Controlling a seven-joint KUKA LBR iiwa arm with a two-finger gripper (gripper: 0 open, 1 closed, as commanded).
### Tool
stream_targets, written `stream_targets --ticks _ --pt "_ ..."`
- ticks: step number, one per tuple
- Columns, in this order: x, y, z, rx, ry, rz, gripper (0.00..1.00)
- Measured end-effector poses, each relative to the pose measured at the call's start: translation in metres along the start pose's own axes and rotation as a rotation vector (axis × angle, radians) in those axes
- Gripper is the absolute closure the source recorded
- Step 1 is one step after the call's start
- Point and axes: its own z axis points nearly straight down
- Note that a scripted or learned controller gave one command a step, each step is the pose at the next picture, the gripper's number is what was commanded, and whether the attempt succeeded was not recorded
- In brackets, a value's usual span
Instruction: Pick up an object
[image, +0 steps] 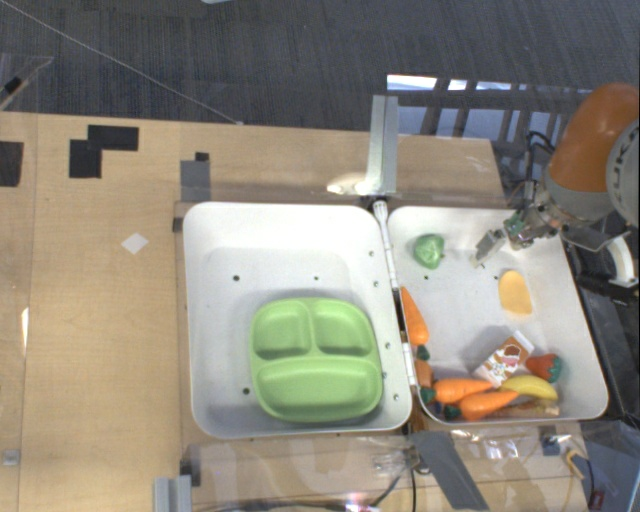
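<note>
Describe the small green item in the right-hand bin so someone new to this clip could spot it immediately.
Start at the right bin, the one without the green divided plate. Look to its far left corner, near the wall between the bins: the small green lump lies there alone, left of the hand. It is that bin's only all-green item; the carrots and banana crowd the near edge.

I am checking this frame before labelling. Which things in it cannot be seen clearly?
- End effector: too small and blurred to judge its fingers.
- Arm: cut off by the right edge.
- Carrots and banana: piled together, covering each other.
- Small packet: print too small to read.
</note>
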Motion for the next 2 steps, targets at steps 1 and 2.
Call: stream_targets --ticks 1,2 --pt "0.062 0.042 -0.022 -0.002 -0.001 -0.013 0.0" --pt "0.07 0.04 0.015 0.017 0.002 -0.435 0.0"
